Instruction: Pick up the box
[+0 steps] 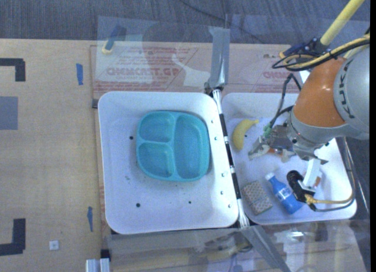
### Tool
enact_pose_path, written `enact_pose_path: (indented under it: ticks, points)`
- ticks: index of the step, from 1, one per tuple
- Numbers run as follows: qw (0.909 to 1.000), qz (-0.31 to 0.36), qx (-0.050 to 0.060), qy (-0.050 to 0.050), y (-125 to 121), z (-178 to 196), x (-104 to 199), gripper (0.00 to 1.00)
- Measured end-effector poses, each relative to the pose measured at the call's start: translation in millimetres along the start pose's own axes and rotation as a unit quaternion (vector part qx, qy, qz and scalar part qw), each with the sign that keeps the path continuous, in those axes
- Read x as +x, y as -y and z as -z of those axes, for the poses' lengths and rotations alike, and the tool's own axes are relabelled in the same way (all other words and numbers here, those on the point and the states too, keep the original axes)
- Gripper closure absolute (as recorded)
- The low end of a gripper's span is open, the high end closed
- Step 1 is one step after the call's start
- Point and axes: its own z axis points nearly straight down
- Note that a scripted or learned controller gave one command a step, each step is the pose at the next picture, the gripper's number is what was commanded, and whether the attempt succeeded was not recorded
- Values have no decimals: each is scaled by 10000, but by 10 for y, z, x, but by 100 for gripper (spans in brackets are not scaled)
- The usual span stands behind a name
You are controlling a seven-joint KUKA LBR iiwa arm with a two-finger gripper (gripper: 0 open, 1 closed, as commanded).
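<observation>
Seen from above, at a slant: wooden bench (47,165) bearing two shallow white bins side by side, marked with strips of blue tape (79,74) and black corner marks (14,68). Behind the bins, a flat cardboard sheet (147,68) with faint red lettering; beyond it, grey carpet (117,0).

Left bin (111,165): holding a single teal divided plate (174,145), lying flat near the middle, with one long compartment on the right side and two smaller ones on the left.

Right bin (249,105): holding three loose things. Yellow banana (241,133) toward the far left part, close to the wall shared with the left bin. Small grey speckled box (257,197), the thing to be picked up, lying flat at the near left corner, close to the shared wall and the front rim. Blue bottle (283,194) with a white cap, lying on its side just right of the box, cap end pointing away from the front rim; contact between bottle and box not clear.

Arm (320,100): grey with an orange band, reaching in from the right over the right bin. Gripper (261,146) pointing left, just right of the banana's lower end and on the far side of the box, apart from the box and from the bottle. Nothing seen held. Apart or together: cannot be told from this angle. Box resting on the bin floor.
</observation>
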Motion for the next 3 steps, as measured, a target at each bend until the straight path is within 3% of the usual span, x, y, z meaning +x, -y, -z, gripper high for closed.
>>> enact_pose_path:
  ticks: [1, 2, 3]
  points:
    - [9983, -586, -32, -1, -635, -248, -418, 0]
    - [9733, -2288, 153, 65, -1119, -272, -46, 0]
    - [9738, -2274, 40, 22, -1170, -150, 1, 100]
